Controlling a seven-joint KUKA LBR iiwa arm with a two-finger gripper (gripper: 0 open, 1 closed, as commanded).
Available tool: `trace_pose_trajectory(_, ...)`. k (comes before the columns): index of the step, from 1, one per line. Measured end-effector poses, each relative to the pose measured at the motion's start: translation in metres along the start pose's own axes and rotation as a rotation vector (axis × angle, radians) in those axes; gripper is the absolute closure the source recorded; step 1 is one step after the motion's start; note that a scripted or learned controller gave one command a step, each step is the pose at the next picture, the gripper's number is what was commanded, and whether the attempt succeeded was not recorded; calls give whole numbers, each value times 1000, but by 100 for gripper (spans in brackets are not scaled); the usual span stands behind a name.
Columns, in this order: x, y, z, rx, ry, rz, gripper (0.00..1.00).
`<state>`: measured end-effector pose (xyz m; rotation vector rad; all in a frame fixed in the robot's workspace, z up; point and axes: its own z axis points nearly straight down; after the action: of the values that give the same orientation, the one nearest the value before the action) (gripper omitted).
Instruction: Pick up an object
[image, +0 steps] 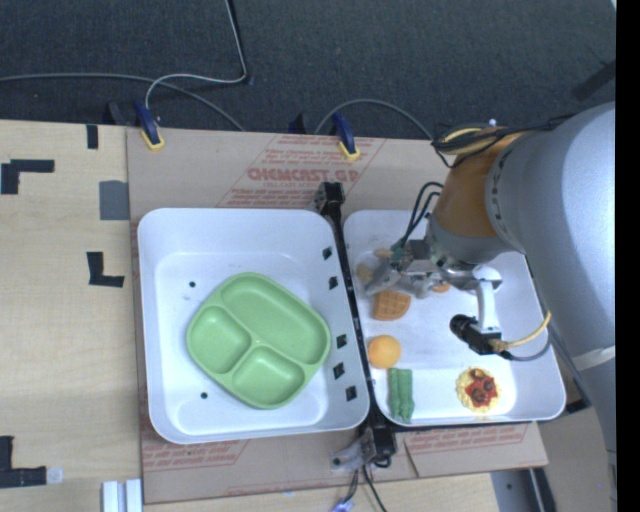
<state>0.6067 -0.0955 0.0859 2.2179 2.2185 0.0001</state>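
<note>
The bench top (60, 330) is pale wood with black tape marks along its left edge; a brown printed cardboard sheet (300, 170) lies on it, held at its far edge by two blue-and-yellow clamps (150, 128). Behind the bench is dark grey carpet with thin cables running across it.

Two shallow white plastic bins sit side by side on the cardboard, joined by black clips. The left bin (165, 240) holds a light green, smooth, three-compartment plastic plate (258, 340) near its centre.

The right bin (535, 400) holds small toy foods: a tan waffle-textured piece (391, 304) by the bin's left wall, an orange ball (383, 350) just below it, a green elongated vegetable piece (401, 392) at the near edge, and a round pizza-like disc with red topping (479, 389) in the near right corner.

The grey arm's gripper (415, 268) is lowered at the right bin's far left area, just above the waffle piece. Whether it is wide, narrow or holding anything cannot be told.
</note>
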Motion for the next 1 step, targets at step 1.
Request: trace_pose_trajectory(1, -4, 0, 0, 0, 3, -2, 0)
